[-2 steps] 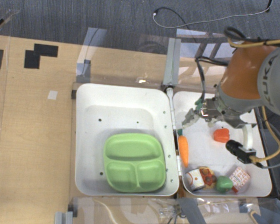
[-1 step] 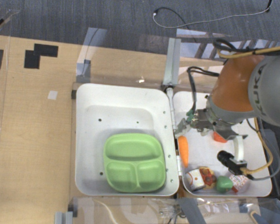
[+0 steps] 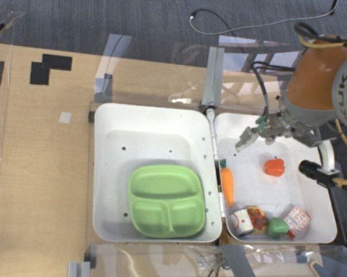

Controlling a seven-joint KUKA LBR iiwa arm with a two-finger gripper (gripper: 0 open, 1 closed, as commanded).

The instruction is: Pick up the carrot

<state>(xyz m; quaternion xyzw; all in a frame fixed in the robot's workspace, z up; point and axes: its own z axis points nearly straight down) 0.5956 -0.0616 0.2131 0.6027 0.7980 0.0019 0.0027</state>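
While the gripper [image 3: 251,135] hangs with fingers apart and nothing between them, the carrot [image 3: 227,186] lies at its 7 o'clock against the right bin's [image 3: 326,232] left wall, likely limiting finger clearance.

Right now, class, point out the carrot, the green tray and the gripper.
carrot [image 3: 227,187]: camera view, middle of its orange body.
green tray [image 3: 166,199]: camera view, the ridge between its compartments.
gripper [image 3: 248,137]: camera view, midway between its fingertips.
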